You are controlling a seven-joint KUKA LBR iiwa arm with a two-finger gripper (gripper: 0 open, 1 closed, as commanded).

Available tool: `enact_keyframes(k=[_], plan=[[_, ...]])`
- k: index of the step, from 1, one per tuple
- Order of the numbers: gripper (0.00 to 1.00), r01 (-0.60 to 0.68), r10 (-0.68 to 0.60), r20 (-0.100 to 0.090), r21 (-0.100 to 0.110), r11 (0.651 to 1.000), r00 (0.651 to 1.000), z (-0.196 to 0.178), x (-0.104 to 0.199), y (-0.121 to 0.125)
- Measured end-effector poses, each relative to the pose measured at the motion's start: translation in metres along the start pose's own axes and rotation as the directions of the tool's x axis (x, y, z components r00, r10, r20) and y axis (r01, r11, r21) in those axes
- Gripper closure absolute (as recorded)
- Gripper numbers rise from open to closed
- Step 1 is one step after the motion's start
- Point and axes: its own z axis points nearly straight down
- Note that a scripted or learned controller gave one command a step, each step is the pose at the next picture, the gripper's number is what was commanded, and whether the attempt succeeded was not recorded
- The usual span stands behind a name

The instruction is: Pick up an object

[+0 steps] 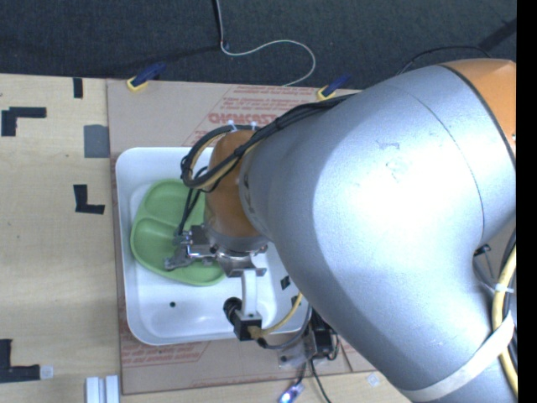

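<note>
A light green, lobed soft object (pixel 159 225) lies in the left part of the white bin (pixel 138 309). My gripper (pixel 190 254) reaches down from the orange wrist band (pixel 225 200) and sits at the green object's right lower edge, touching or just above it. The wrist hides the object's right side.
The big grey arm (pixel 394 233) covers the right half of the view, including the other bin. Black cables (pixel 197 170) loop beside the wrist. A small dark speck (pixel 173 304) lies on the bin floor near the front. Brown cardboard (pixel 168 112) surrounds the bin.
</note>
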Motion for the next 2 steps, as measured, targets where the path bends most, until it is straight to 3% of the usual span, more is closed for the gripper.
enact_keyframes(k=[1,2], plan=[[0.0,0.013,-0.013,-0.007,-0.027,1.0,1.0,-0.002,-0.006,-0.027],[0.0,0.015,-0.015,-0.002,0.004,1.0,1.0,0.001,-0.012,0.038]])
